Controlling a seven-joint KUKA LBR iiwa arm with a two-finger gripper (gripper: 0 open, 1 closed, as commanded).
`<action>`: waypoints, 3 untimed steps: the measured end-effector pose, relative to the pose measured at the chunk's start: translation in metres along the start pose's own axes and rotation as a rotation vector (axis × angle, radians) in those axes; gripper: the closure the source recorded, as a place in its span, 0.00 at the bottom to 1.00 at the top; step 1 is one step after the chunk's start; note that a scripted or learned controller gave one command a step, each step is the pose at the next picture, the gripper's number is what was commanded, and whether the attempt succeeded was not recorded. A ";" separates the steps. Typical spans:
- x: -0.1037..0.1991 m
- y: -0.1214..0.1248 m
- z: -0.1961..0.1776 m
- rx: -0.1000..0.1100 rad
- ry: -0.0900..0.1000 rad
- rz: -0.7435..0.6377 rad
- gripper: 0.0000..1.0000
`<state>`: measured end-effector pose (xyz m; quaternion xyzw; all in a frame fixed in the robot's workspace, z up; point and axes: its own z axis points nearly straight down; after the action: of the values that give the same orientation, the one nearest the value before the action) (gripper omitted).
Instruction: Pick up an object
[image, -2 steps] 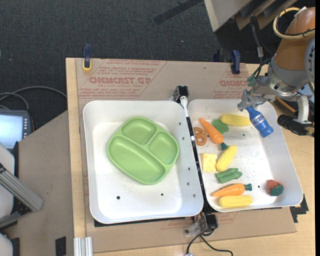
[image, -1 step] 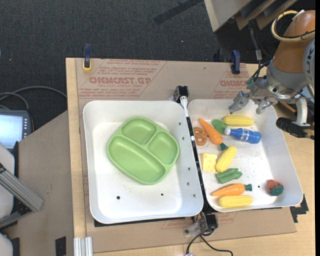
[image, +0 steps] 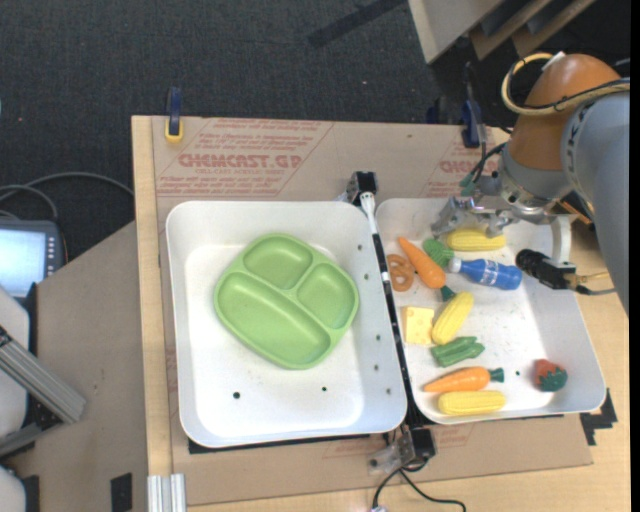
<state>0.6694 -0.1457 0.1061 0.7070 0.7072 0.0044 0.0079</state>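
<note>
My gripper (image: 476, 216) hangs low over the far end of the right bin (image: 585, 340), reaching in from the right. Directly beneath its front lies a yellow corn cob (image: 478, 241), with a blue bottle (image: 492, 273) just nearer. An orange carrot (image: 423, 262) and a small green piece (image: 436, 250) lie to the gripper's left. I see nothing lifted off the bin floor. The wrist hides the gripper's tips.
Also in the right bin are a pretzel (image: 399, 272), a second corn cob (image: 452, 315), a cheese wedge (image: 418, 325), a green pepper (image: 457, 351), another carrot (image: 460, 379), a yellow piece (image: 472, 403) and a red-green toy (image: 548, 375). The left bin (image: 200, 380) holds a green divided plate (image: 286, 299).
</note>
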 end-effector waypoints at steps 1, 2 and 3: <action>-0.011 0.002 0.013 0.001 0.002 -0.001 0.00; 0.021 0.002 0.010 0.001 -0.008 -0.002 0.00; 0.020 0.002 0.011 0.001 -0.006 0.000 0.00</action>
<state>0.6716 -0.1253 0.0953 0.7070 0.7072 0.0017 0.0098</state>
